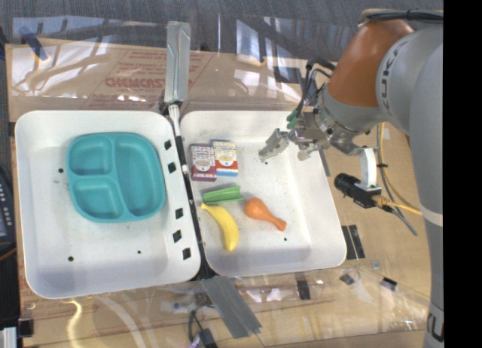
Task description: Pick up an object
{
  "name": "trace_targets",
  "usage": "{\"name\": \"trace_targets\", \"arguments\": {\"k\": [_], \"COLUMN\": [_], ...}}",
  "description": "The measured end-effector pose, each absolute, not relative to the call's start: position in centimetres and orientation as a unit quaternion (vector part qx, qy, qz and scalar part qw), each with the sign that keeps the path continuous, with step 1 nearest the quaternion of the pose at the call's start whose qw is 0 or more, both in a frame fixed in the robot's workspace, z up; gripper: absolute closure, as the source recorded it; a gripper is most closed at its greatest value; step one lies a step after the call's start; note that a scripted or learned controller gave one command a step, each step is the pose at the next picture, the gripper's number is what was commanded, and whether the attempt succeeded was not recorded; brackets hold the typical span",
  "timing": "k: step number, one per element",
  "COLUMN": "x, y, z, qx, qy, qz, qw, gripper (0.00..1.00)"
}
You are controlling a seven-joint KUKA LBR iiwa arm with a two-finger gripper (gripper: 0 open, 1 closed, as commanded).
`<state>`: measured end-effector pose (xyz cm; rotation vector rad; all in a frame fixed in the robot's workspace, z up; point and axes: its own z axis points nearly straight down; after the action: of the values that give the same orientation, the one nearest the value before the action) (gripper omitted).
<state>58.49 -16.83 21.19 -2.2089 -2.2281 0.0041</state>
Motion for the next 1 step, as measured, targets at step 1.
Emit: {"name": "trace_targets", "arguments": {"k": [1], "x": [58.62], "y": [-16.71], "z": [19.35], "qx": [-0.783], "qy": [-0.622], "qz": [0.0021], "qw": [0.003], "gripper": [0.0]}}
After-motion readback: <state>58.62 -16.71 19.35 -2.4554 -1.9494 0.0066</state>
